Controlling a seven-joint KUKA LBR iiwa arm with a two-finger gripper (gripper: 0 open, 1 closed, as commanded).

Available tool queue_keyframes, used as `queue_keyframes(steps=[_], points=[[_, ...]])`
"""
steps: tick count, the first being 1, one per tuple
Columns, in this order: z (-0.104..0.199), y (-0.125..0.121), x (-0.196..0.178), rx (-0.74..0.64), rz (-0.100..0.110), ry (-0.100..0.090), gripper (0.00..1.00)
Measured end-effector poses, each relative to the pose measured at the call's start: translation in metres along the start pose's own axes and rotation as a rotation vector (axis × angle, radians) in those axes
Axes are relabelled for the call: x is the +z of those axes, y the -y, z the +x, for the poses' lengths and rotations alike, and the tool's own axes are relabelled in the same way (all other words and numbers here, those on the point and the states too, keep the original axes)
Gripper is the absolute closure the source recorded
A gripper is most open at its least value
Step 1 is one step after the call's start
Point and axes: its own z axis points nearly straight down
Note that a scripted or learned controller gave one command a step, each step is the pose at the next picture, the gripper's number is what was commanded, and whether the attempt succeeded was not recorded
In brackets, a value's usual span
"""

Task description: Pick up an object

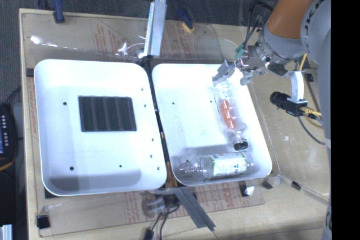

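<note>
Nearest the camera, left bin (50, 121) holds a dark ridged tray (107, 113) lying flat. Right bin (185, 87) — two clear bottles: one with a pale label (216, 166) lying along the near wall, one with orange contents (229, 112) lengthwise by the right wall, black cap nearward. Pincer (232, 73) sits at that bottle's far end — whether open or closed, cannot tell.

right bin (185, 121): left half lying open | blocking: clear bottle (229, 112) along right side, second bottle (216, 166) along near wall | left bin (56, 137): dark ridged tray (107, 113) occupying centre
</note>
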Motion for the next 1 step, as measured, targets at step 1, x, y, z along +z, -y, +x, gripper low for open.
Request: queue_keyframes(steps=[1], points=[[-0.0011, 0.0310, 0.0350, -0.066, -0.002, 0.000, 0.00]])
